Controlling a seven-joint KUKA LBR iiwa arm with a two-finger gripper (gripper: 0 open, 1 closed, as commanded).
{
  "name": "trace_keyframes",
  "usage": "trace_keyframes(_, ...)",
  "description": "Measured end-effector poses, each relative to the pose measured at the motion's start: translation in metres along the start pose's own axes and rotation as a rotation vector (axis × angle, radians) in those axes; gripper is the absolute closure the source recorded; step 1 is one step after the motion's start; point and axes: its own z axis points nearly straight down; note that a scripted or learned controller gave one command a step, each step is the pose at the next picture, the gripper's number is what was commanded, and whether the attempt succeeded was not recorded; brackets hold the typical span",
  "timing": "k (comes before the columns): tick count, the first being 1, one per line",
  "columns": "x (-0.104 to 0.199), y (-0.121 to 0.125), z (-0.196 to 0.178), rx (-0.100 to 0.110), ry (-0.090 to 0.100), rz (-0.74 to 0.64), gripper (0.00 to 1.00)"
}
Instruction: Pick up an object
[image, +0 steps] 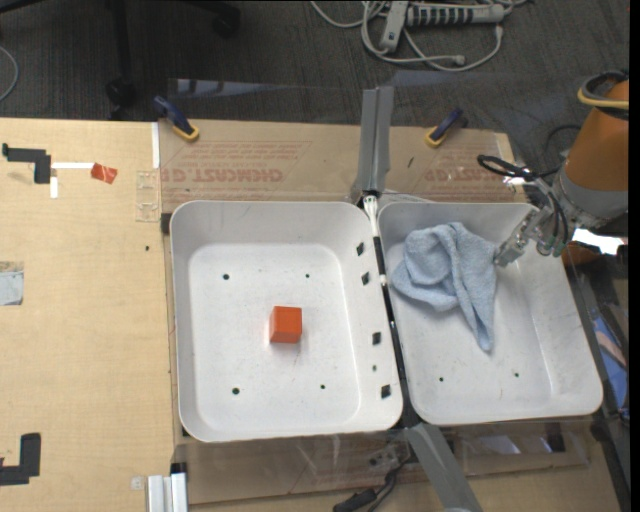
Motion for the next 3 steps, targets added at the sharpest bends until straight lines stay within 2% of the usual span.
trace_keyframes(1,0.006,-0.004,-0.049,-0.002,-0.003,-0.349,1.0)
trace_keyframes(2,0.024,-0.018,-0.001,-0.002,-0.001,-0.652,1.0)
trace_keyframes(3,0.01,-0.007,-0.087,-0.003,-0.004,-1.002,1.0)
